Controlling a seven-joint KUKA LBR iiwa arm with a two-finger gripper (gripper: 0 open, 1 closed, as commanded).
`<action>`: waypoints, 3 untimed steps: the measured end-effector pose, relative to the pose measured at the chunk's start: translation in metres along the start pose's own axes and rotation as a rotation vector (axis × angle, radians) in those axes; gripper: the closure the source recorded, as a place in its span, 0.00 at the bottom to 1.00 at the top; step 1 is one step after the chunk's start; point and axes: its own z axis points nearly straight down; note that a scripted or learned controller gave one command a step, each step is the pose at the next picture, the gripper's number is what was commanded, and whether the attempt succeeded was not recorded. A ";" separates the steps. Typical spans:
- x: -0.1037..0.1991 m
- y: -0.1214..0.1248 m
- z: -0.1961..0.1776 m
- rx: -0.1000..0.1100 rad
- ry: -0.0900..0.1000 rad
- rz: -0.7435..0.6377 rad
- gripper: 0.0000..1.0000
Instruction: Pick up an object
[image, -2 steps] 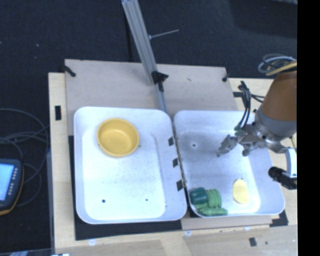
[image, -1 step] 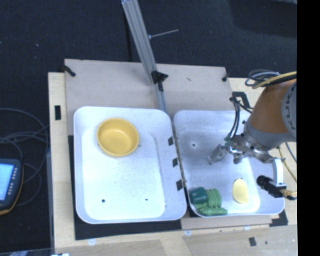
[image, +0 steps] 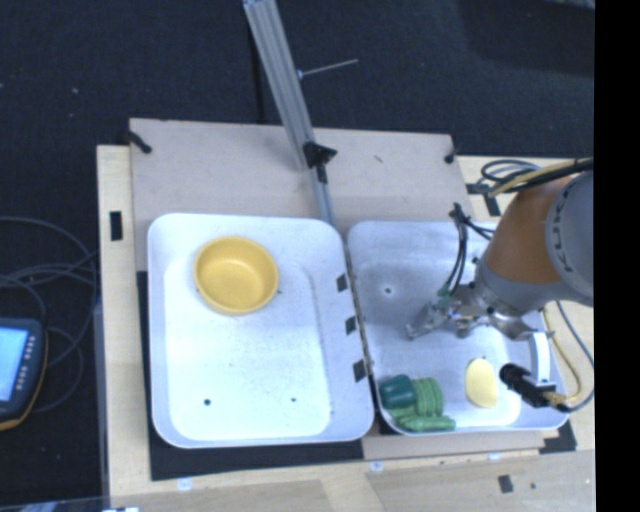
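**White bins, gripper low in the right one, nothing lifted yet**

We count two shallow white plastic bins on the tabletop (image: 120, 300): the left bin (image: 240, 400) and the right bin (image: 400, 250). The left one holds one round yellow plastic bowl (image: 237, 275), toward its 11 o'clock corner. The right one holds two candidates: one pale yellow egg-shaped object (image: 481, 382) near 5 o'clock, and one green ribbed plastic toy (image: 415, 398) along the 6 o'clock edge, just beside it.

The gripper (image: 432, 322) hangs near the middle of the right bin, under the grey arm with its orange band (image: 520, 240). We cannot tell whether it is parted or closed; the metal parts blur together, and we see no object in it.

We judge the task to be at the approach step, with no grasp made. The next move calls for shifting toward 5 o'clock over the egg-shaped object or the green toy, then descending squarely on one so it doesn't slide against the bin wall.
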 end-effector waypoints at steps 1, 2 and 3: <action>-0.001 0.001 -0.012 -0.004 0.000 0.001 1.00; 0.005 -0.005 -0.068 -0.006 -0.001 -0.001 1.00; 0.007 -0.001 -0.111 -0.006 -0.001 -0.001 1.00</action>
